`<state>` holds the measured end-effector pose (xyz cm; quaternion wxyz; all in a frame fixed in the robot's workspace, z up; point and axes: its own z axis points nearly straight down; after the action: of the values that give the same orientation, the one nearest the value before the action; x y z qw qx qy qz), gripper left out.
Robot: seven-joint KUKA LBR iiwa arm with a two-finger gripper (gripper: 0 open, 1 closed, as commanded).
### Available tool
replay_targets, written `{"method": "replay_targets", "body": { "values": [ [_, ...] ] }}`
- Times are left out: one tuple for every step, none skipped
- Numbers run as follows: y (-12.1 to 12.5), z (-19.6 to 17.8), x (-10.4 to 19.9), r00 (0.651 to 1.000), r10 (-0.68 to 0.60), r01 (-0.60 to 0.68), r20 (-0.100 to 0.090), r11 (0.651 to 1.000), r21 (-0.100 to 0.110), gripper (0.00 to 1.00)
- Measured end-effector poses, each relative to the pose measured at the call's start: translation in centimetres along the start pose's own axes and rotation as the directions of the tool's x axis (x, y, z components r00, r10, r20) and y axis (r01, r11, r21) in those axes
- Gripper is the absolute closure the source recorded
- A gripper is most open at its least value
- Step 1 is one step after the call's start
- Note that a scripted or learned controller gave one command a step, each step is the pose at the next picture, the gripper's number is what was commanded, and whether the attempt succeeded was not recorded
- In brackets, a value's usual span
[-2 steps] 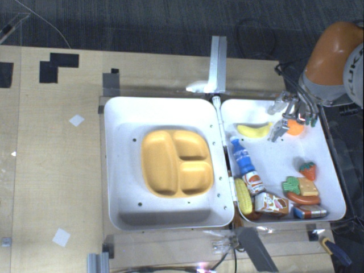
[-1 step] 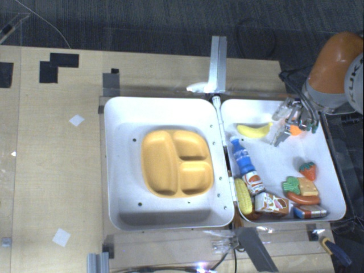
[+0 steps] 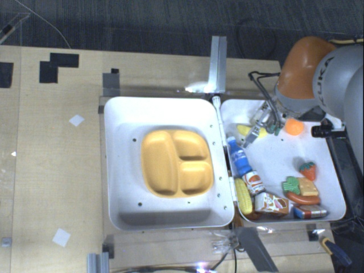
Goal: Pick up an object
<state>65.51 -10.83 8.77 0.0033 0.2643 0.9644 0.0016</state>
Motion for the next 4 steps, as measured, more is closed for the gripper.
{"method": "replay_targets", "body": {
  "values": [
    [0.2, -1.5, -0.4, 1.0, -0.006, 0.006, 0.016, 1.0, -0.005, 1.0],
    [0.2, -1.4, -0.3, 1.0, -0.007, 0.007, 0.011, 1.0, -0.004, 0.0],
    [2.2, -10.5, 6.0, 1.0, -0.019, 0.019, 0.01, 1.0, -0.005, 0.0],
    [-2.3, -6.9, -0.3, 0.997, 0.073, -0.073, 0.002, 0.997, 0.003, 0.0]
  ]
}}
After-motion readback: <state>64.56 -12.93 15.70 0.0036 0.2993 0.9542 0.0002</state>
